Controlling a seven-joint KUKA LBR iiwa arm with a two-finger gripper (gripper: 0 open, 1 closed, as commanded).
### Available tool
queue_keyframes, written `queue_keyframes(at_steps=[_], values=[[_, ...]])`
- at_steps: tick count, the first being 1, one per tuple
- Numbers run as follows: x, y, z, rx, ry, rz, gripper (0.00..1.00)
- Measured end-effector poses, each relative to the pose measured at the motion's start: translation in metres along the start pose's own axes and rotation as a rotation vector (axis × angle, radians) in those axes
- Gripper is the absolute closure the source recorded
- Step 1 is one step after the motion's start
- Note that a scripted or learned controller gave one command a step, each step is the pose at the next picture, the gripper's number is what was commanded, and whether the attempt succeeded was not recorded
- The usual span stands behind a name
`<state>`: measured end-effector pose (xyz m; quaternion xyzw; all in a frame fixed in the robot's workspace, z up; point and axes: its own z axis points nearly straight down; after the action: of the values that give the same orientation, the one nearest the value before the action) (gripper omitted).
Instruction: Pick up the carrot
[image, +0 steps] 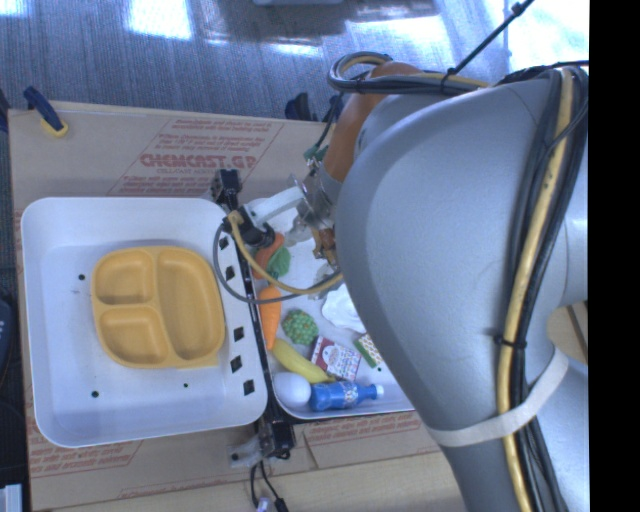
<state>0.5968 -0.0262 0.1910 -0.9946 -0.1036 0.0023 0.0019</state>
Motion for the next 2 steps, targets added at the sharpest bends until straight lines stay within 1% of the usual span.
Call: queue_keyframes(at_steps=[1,2], values=[[0.0,0.0,0.0,0.0,0.0,0.0,0.0],[-0.001,-0.03,0.0,0.001,-0.002,-0.041,0.0]])
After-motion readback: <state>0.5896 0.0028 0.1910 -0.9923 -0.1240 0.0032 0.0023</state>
